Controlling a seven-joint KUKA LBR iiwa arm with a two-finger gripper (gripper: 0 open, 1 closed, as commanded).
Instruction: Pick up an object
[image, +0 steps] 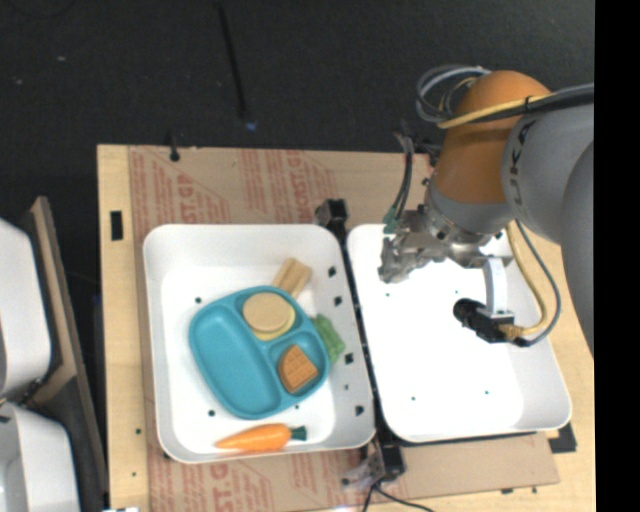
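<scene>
1. You had the arm (500, 150) reaching in from the right, orange band up top, wrist hanging over the back-left corner of the right bin (520, 400).
2. Gripper (395, 265) sat just above that bin's floor, near the wall it shares with the left bin (170, 290). The fingers pointed down and left; you couldn't tell from this angle whether they were wide or narrow. Nothing was visible between them.
3. A black cable end (480, 320) dangled from the wrist over the middle of the right bin.
4. All the pickable things were in the left bin, well apart from the gripper.
5. A blue divided tray (230, 365) lay tilted in the middle of it.
6. A round tan disc (269, 313) sat in the tray's upper compartment, a brown waffle-like piece (297, 368) in the lower right one.
7. A tan wooden block (293, 275) stuck out just behind the tray, touching its edge.
8. A green piece (330, 338) was at the tray's right side, against the bin wall.
9. A carrot (260, 437) lay flat along the front wall, just beside the tray.
</scene>
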